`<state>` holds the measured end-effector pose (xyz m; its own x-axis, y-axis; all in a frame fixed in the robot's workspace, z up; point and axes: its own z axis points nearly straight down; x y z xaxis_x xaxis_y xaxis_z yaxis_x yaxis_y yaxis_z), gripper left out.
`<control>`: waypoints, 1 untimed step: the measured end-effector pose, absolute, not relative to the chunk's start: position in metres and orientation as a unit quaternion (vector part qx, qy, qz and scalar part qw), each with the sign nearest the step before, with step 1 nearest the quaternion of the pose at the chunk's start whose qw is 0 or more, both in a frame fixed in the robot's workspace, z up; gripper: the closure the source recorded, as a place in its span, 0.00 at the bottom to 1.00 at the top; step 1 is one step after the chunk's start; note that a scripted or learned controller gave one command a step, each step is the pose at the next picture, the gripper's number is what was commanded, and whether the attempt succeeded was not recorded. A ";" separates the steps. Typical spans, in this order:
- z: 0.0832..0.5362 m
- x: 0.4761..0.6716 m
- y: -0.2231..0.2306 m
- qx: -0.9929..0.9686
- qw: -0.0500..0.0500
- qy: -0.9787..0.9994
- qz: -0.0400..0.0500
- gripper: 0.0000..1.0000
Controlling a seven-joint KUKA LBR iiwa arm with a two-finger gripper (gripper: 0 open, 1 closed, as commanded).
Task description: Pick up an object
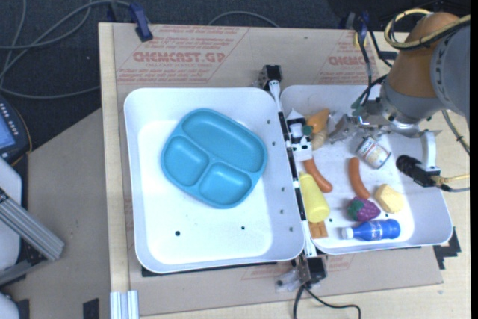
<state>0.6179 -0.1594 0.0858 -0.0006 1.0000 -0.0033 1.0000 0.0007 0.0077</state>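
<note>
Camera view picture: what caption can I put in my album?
Gripper low over toy food in the right bin; blue tray in the left bin.

Arm reaching in from the right, wrist turned down

The grey arm [455, 63] enters at the upper right, its orange band [414, 60] bent over just above the wrist. Below the band the wrist points down and to the left, and the metal gripper [349, 125] sits low at its end, its tips angled leftward.
</note>
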 end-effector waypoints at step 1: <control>0.084 0.568 -0.150 0.707 -0.003 0.707 -0.001 0.00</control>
<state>0.5683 -0.1496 0.0844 0.0011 1.0000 0.0023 1.0000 -0.0011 -0.0058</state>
